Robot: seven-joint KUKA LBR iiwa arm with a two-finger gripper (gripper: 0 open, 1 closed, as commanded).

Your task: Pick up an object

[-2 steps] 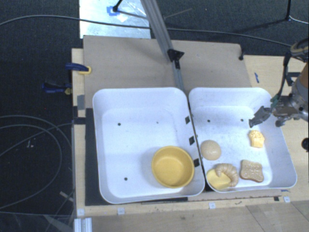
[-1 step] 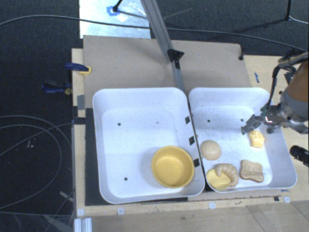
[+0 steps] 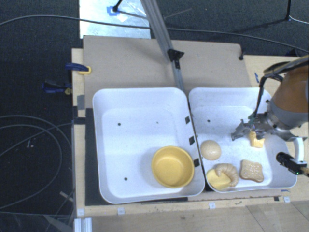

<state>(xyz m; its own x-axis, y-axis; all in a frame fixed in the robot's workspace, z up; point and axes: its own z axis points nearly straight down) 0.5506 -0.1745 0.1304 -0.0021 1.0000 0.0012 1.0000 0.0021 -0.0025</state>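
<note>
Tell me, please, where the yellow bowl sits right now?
In the camera view, the yellow bowl sits in the left bin, at its near right corner, close to the divide from the right bin.

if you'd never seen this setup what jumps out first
The round yellow plastic bowl stands out, alone near the front right corner of the left white bin. Next, the grey arm with its orange band reaches into the right white bin, its gripper over a small yellow block, with bread-like pieces in front.

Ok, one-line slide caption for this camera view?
Gripper reaches into the right bin beside a yellow block; yellow bowl sits in the left bin.
</note>
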